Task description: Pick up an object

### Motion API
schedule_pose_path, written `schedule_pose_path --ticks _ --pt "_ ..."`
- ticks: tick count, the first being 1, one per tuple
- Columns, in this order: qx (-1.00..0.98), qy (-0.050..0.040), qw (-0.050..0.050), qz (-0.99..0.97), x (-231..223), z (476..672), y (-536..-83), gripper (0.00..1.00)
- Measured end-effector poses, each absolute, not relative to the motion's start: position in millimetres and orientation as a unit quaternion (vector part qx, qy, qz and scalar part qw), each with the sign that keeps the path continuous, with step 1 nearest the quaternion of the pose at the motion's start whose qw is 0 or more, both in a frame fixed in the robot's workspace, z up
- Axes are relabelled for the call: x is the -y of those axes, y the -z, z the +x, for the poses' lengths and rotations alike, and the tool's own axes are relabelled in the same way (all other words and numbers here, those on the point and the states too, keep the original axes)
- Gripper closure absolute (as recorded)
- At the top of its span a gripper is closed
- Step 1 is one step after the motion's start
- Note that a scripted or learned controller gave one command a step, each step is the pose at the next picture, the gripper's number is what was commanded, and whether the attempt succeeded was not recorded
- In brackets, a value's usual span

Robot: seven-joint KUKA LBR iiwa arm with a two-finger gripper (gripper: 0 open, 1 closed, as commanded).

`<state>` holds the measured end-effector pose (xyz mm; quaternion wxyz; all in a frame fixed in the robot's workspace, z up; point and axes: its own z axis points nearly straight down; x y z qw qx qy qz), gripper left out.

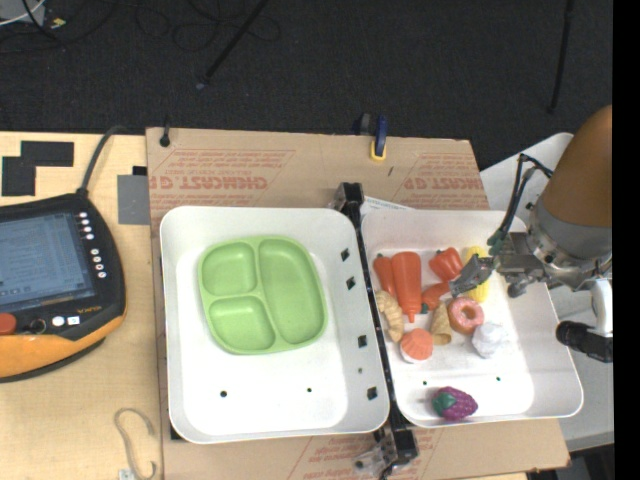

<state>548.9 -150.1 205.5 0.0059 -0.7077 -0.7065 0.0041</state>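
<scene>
Your gripper [470, 276] sits in the right bin [545, 393], its fingers spread over the cluster of toy food near the bin's centre and pinching nothing. The nearest target is the pink doughnut [465, 315] at 6 o'clock from the fingertips; it looks light, stiff and smooth-skinned, so I judge a grip across its outer rim safest. You have two bins, one green divided plate [262, 295] in the left bin [190, 388], one doughnut and one purple berry [454, 403].
</scene>
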Motion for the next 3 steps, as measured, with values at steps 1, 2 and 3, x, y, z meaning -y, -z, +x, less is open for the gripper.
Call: schedule_pose_path --ticks 1,2,3 --pt "0.707 -0.0003 0.000 -0.707 150.4 551.8 -212.0 0.00" --pt "0.708 -0.0017 0.003 -0.706 143.1 560.5 -154.8 0.00" --pt "0.709 -0.0006 0.001 -0.705 134.8 564.9 -93.5 0.00"
